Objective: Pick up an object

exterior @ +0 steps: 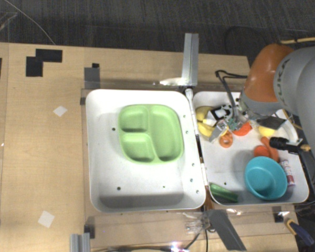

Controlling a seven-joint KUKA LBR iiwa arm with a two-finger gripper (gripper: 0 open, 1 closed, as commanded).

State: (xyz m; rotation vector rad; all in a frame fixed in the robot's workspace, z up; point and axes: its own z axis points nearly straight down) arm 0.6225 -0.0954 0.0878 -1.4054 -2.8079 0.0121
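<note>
Objects in right white bin (299,193) on wooden bench (37,156), dark carpet (121,9) behind.

Fixed overhead camera, slanted down over both bins (94,140).

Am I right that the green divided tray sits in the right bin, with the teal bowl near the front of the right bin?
Not quite. The camera view shows the green divided tray in the left bin, not the right. The teal bowl does sit near the front of the right bin.
</note>
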